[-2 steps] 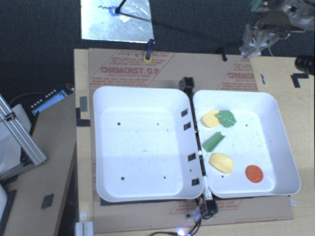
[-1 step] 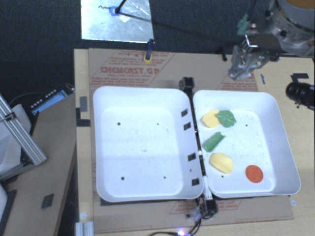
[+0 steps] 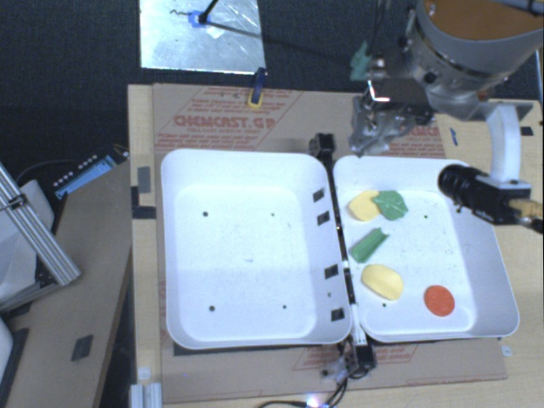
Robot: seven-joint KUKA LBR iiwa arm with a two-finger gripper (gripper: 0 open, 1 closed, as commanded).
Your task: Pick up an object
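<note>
Hanging above the right bin's [image 3: 484, 253] far rim, the gripper [image 3: 374, 134] is seen with nothing between its jaws; their spread cannot be told. Below them, well apart, a yellow piece [image 3: 363, 205] touches a green piece [image 3: 392, 203].

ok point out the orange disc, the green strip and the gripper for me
orange disc [image 3: 439, 300], camera view, centre of its top face
green strip [image 3: 369, 245], camera view, middle of its length
gripper [image 3: 371, 136], camera view, metal tip above the right bin's far rim
</note>
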